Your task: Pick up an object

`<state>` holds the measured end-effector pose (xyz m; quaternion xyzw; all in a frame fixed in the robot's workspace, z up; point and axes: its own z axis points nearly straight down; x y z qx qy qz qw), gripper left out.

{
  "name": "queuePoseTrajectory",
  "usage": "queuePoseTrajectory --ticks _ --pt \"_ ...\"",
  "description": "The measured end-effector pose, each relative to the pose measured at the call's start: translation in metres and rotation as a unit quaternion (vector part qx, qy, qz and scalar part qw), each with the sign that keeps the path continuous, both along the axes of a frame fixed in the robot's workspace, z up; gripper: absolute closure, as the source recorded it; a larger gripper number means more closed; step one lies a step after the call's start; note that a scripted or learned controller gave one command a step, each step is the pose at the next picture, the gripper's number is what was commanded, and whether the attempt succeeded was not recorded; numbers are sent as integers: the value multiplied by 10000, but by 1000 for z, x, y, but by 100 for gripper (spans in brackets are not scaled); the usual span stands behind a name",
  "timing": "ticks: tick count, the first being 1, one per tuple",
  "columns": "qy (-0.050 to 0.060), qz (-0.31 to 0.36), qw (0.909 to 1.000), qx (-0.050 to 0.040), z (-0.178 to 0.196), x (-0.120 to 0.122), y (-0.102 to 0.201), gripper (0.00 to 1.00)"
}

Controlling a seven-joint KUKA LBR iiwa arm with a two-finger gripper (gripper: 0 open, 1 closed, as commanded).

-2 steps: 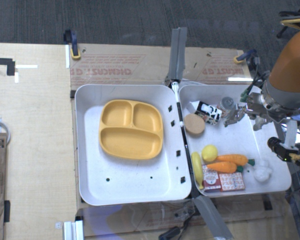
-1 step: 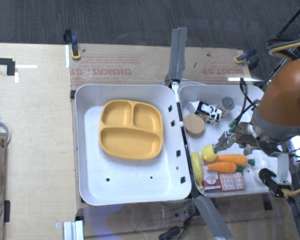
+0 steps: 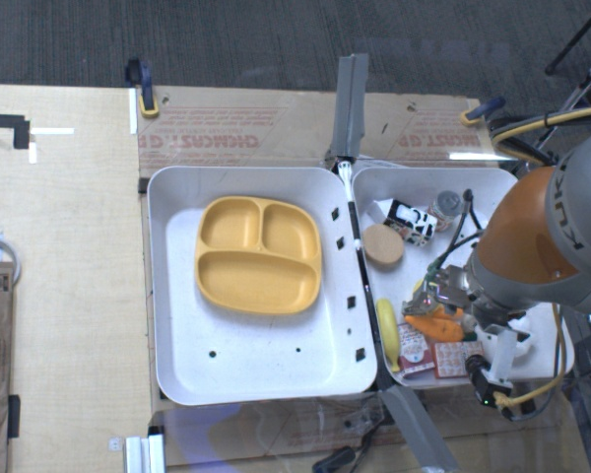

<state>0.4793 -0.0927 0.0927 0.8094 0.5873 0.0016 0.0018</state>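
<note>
Fingers: from here I cannot tell if they are apart or together, the gripper [image 3: 441, 294] is buried in clutter. Just beneath it in the right bin [image 3: 492, 177] lies an orange carrot-like toy [image 3: 437, 324], long axis roughly left-right, its ends hard to make out.
</note>
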Motion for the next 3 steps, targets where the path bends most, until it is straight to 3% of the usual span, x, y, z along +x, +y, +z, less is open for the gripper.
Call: queuePoseTrajectory --ticks 1,2,3 --pt "35 436 9990 6 -1 3 -15 0" --pt "42 421 9991 13 7 3 -16 100" --pt "39 718 9974 -1 112 25 37 100"
